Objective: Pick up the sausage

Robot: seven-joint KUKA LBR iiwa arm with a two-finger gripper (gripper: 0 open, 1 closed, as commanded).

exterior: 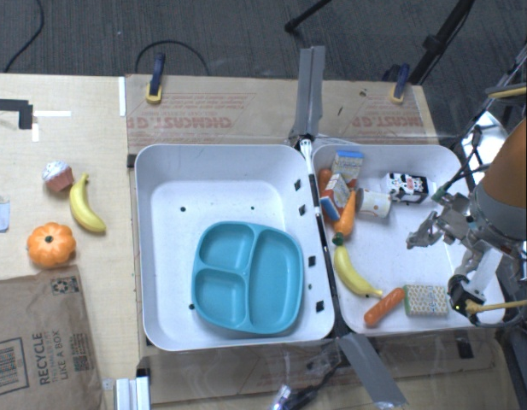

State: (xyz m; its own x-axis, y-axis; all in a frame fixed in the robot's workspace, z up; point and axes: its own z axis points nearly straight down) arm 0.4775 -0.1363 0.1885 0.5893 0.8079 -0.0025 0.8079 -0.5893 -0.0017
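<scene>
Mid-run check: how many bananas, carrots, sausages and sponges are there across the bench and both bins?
banana: 2, one on the bench, one in the right bin
carrot: 1
sausage: 1
sponge: 1
Total: 5

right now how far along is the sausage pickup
Nothing looks done yet: the sausage lies on the floor of the right bin, between the banana and the sponge. In hand: the pincer is over the bin, apart from it. Left: reach, grip, lift.
</scene>
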